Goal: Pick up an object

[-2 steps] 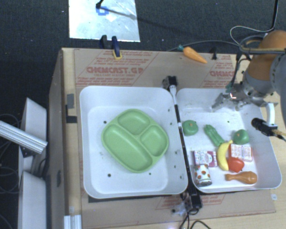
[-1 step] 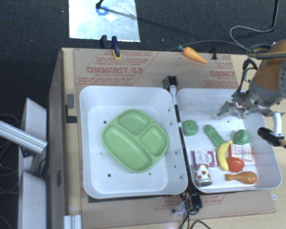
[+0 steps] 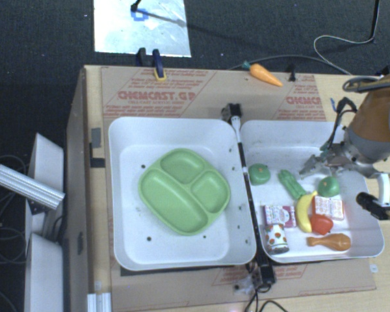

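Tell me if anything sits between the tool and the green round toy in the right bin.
Nothing visible does. The tool hangs just above the green round toy, with only bare bin floor between them. The red-and-white packet and banana lie on the toy's near side.

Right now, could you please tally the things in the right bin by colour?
Green: 3, a pepper, a pod, a ball
Yellow: 1, a banana
Red: 1, a tomato
Orange: 1, a drumstick
Red-and-white: 3, two cartons, a can
Total: 9

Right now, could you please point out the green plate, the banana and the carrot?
green plate (image 3: 184, 190), camera view, its middle ridge.
banana (image 3: 303, 212), camera view, mid-curve.
carrot (image 3: 266, 75), camera view, orange body.
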Action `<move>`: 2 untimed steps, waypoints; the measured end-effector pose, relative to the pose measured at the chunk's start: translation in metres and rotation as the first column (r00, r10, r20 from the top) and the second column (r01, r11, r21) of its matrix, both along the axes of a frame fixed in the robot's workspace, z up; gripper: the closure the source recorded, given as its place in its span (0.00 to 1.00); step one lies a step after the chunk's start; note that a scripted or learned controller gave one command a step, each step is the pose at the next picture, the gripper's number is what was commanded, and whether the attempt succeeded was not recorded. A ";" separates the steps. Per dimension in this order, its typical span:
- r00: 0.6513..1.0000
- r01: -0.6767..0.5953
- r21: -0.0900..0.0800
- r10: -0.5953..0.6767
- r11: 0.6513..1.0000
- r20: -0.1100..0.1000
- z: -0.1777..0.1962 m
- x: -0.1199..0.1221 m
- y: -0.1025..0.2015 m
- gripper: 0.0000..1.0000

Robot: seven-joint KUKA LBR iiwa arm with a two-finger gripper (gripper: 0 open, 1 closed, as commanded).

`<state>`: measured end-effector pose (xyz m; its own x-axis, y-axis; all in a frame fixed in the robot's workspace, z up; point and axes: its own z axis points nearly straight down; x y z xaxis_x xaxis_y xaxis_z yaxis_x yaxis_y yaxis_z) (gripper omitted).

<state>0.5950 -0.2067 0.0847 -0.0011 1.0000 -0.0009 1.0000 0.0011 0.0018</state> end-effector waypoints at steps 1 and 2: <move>1.000 -0.004 0.001 0.004 1.000 0.002 0.000 0.047 0.038 0.00; 1.000 -0.001 0.000 0.001 1.000 0.000 0.000 0.018 0.026 0.00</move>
<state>0.6131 -0.1809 0.0847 -0.0017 1.0000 -0.0011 1.0000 0.0017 0.0014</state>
